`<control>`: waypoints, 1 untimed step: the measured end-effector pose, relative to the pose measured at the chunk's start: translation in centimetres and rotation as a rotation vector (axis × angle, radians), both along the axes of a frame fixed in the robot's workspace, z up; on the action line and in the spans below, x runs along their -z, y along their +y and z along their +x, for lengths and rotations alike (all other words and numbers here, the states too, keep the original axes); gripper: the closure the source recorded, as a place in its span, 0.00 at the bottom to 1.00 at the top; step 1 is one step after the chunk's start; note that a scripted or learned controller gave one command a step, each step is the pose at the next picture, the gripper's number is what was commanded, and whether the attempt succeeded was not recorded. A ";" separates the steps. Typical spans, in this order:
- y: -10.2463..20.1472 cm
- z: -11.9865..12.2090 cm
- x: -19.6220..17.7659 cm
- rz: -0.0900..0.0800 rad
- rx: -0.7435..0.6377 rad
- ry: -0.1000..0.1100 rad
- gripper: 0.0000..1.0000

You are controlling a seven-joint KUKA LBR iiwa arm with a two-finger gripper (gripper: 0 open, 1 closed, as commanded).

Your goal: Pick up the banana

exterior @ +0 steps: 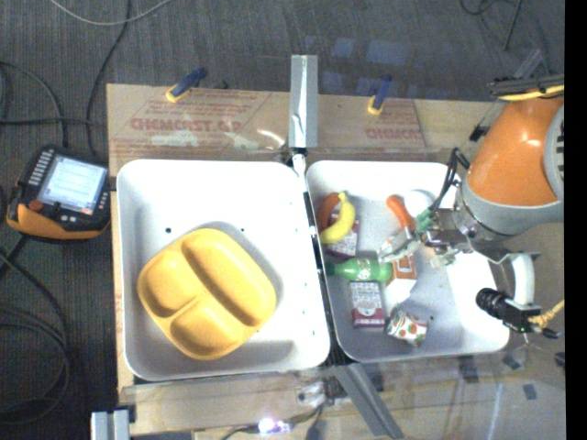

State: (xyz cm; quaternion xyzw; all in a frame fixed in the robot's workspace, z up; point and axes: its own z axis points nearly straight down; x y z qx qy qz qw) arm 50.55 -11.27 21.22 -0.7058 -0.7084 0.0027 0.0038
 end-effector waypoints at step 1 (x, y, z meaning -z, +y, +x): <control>-0.5 9.4 5.7 -0.001 0.078 0.001 0.00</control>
